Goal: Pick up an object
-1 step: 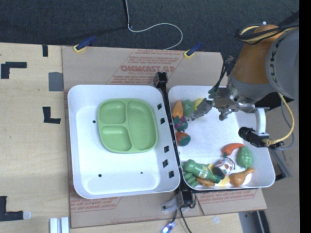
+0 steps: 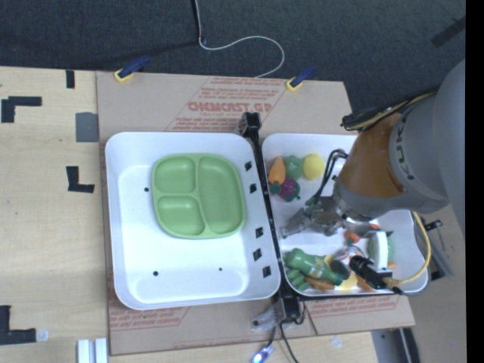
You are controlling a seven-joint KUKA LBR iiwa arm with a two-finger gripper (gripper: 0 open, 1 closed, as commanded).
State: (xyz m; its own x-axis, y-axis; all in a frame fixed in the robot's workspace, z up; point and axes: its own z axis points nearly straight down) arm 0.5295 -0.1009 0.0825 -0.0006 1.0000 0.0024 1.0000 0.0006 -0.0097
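Observation:
The right bin (image 2: pixel 401 229) holds several small toys. An orange carrot-like toy (image 2: pixel 277 170), a yellow lemon (image 2: pixel 311 165) and a purple piece (image 2: pixel 289 190) lie at its far left. A green toy (image 2: pixel 302 262) and orange and yellow pieces (image 2: pixel 333 277) crowd its near edge. My gripper (image 2: pixel 293 228) hangs low over the middle-left of this bin, pointing left, between the purple piece and the green toy. It is open, with only white bin floor between its fingers. The wrist hides the bin's centre.
The left bin (image 2: pixel 132 263) holds a green divided plate (image 2: pixel 199 195). A black divider (image 2: pixel 261 203) separates the two bins. A white and green item (image 2: pixel 380 248) lies by a yellow cable (image 2: pixel 423 267) at the right bin's near right.

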